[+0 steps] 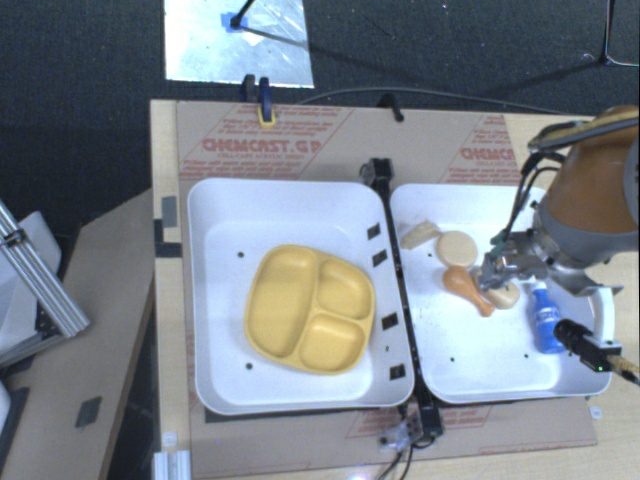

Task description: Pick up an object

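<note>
Descent step, right bin; gripper (pixel 497 276) low over orange drumstick toy (pixel 467 288); finger state unclear; next: confirm grasp before lifting.

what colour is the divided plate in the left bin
Yellow, seen clearly in the camera view.

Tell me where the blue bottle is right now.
The blue bottle lies in the right bin, near its right wall, just right of the gripper and the orange drumstick-shaped toy.
</note>
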Controlling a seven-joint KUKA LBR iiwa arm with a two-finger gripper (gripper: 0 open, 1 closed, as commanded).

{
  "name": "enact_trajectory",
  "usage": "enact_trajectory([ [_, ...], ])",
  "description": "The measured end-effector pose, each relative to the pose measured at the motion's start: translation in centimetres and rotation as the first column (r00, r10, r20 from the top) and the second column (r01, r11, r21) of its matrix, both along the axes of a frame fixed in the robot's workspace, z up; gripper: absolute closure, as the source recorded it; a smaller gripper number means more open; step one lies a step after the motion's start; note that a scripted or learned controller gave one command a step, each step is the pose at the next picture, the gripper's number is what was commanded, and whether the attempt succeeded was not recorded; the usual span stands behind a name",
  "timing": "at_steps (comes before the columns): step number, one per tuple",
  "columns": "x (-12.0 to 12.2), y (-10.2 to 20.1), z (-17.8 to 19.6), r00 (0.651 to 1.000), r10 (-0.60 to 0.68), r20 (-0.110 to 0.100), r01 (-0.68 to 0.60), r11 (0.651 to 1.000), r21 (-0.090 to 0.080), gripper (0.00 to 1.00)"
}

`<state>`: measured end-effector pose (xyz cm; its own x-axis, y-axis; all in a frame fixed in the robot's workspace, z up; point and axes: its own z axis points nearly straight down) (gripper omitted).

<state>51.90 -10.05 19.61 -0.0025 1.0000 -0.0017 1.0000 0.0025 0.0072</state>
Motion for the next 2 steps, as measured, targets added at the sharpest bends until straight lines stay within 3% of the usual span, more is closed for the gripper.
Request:
enact_trajectory([
  [1, 0.1, 0.0, 1.0, 1.0, 0.001, -0.004, -0.001, 1.0, 0.001, 1.0],
  [2, 2.5, 5.2, 0.5, 1.0, 0.007, -0.004, -0.007, 1.0, 0.003, 1.0],
])
